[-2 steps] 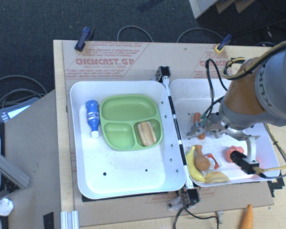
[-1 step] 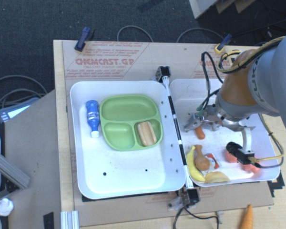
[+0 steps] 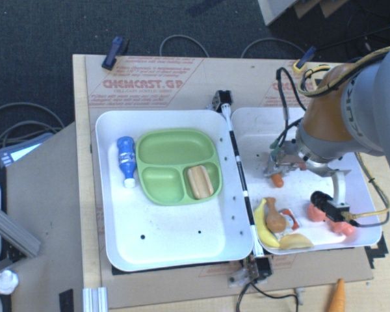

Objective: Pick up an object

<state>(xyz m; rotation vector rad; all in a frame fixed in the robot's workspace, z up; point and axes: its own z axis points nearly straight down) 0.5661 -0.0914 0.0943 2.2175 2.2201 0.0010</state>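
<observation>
The arm [image 3: 351, 103] is reaching in from the right and hanging low over the right bin [image 3: 260, 125], its gripper [image 3: 281, 163] sitting just above a small orange piece [image 3: 277, 181] on the bin floor; whether it is gripping anything I cannot tell from here. Most of the clutter is crowding the near edge of that bin: a banana [image 3: 268, 229] lying along the near-left corner, a brown piece [image 3: 276, 222] resting against it, and a red and pink toy [image 3: 331, 216] lying near the right rim. The far half of that bin is sitting bare. In the left bin [image 3: 162, 239], a green divided tray [image 3: 175, 155] is holding a bread roll [image 3: 199, 181] in its right compartment, with a blue bottle [image 3: 125, 160] lying just beside the tray's left edge.
</observation>
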